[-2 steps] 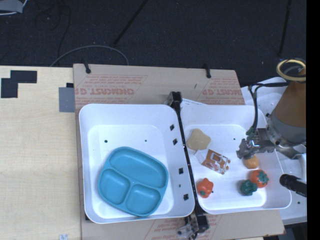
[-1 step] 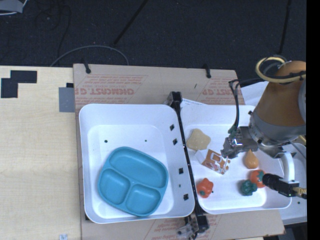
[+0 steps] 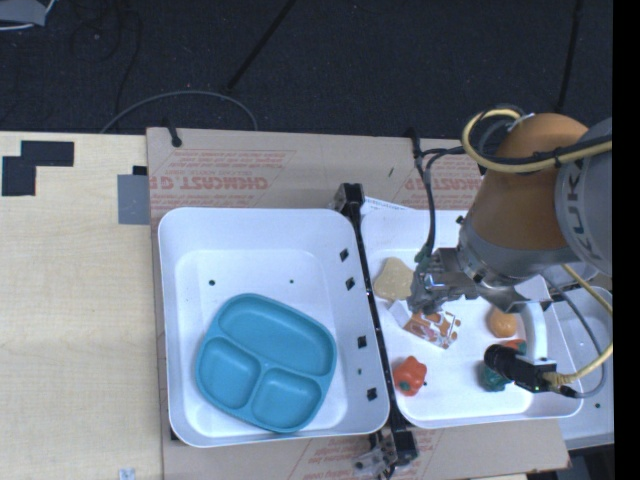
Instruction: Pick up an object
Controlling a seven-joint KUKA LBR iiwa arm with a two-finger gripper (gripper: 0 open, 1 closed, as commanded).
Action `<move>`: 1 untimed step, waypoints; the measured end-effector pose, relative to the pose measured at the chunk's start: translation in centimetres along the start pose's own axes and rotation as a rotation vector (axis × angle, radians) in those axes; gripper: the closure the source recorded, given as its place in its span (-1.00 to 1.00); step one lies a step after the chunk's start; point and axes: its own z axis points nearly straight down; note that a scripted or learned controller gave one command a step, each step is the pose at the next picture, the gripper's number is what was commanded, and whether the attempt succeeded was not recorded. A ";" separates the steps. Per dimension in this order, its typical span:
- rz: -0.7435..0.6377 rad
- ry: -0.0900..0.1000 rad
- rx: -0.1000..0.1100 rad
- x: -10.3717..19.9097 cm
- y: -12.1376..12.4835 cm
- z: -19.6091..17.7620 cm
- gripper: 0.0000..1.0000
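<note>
So the arm (image 3: pixel 540 203) came in from the right and hung low over the right bin (image 3: pixel 455 408), with the gripper (image 3: pixel 432 293) parked right above a small clear packet (image 3: pixel 434 328) with orange-red print on it. That packet looked like the thing it was going for, since the wrist sat pretty much straight over it. Honestly couldn't tell whether the gripper was spread or pinched, the wrist blocked too much.

The packet lay flat on the bin floor near the divider (image 3: pixel 362 298), tilted, long axis running roughly from far-left to near-right. Touching its far-left end, or just beside it, was a pale yellowish lump (image 3: pixel 392 280). A red pepper-looking toy (image 3: pixel 409 375) sat nearer the front, apart from it. Over on the right were an orange piece (image 3: pixel 502 322) and a dark teal thing (image 3: pixel 492 376).

The left bin (image 3: pixel 190 258) just had a blue divided plate (image 3: pixel 265 361), lying flat.

My guess is the clutter around the packet made a clean grab tricky.
</note>
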 end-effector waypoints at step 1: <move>0.002 0.000 0.004 4.6 0.4 1.0 1.00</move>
